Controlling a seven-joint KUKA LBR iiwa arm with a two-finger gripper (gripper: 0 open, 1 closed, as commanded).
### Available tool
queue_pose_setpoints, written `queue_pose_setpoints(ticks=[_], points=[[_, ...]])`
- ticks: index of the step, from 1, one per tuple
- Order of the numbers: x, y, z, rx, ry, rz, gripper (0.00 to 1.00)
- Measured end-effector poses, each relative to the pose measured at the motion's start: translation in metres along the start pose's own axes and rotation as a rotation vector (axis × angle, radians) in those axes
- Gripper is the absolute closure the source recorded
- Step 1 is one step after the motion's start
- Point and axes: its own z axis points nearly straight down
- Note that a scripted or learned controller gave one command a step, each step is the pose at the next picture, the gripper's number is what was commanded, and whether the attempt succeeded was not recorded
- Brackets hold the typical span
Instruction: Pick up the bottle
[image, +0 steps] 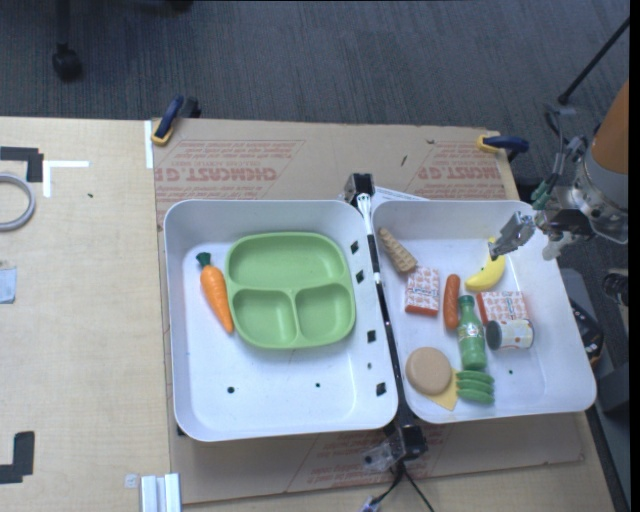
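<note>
The two-finger jaws (512, 235) sit at the upper right of the right-hand shallow white bin (560, 395), carried by the grey arm (600, 190) that enters from the right edge. The fingers appear slightly parted, with nothing between them (the exact width of the gap is hard to judge at this size).

The small green plastic bottle with a white label (471, 335) lies inside the same bin, below and slightly left of the jaws, well apart from them, its cap end pointing up the view. Just beneath the jaws, nearly touching the fingertips, lies a yellow toy banana (486, 276). Below the banana is a red-and-white printed box (505, 305), and beside it a white cylindrical can with a red band (513, 335), just right of the bottle. Left of the bottle stands a slim red sausage-shaped toy (451, 298), then a second red-and-white carton (422, 290), and a tan ridged bread-like piece (397, 250) further up-left.

Below the bottle are a green pea-pod toy (476, 387) (touching the bottle's base), a round tan cookie (430, 370) and a yellow wedge (445, 398).

Far left of the jaws, the left-hand white bin (190, 400) holds a light green three-compartment plate (291, 290) and an orange toy carrot (215, 293) beside it. Both bins rest on brown cardboard (250, 165) laid on the table (75, 330).
</note>
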Motion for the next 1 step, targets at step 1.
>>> queue_pose_setpoints(ticks=[1], points=[[-0.0003, 0.0005, -0.0095, 0.000, -0.001, -0.002, 1.00]])
